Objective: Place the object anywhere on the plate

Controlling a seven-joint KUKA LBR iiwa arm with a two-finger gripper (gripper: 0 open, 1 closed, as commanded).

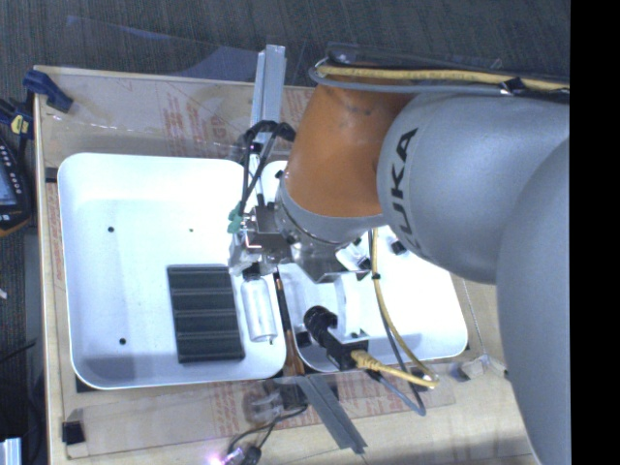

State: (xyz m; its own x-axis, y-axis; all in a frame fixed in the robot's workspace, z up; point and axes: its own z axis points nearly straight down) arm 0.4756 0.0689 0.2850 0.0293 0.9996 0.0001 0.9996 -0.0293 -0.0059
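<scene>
You are looking down on a pale wooden counter (145,410) set on dark floor (145,8), with two shallow white bins side by side on it. The one loose thing you can see is a dark ribbed slab (204,313), rectangular and lying flat on the floor of the left bin (87,192). It sits just beside the tool (260,310), on the side away from the arm, near that bin's front wall. The tool hangs over the strip where the two bins meet, its silvery tip low by the left bin's inner edge, apart from the slab. You cannot tell whether the tool is open or closed, and nothing shows in its grip. Behind it, the grey arm (465,182) with its orange band (339,153) covers most of the right bin (436,327). A yellow cable (397,371) loops across that bin's front rim.
</scene>
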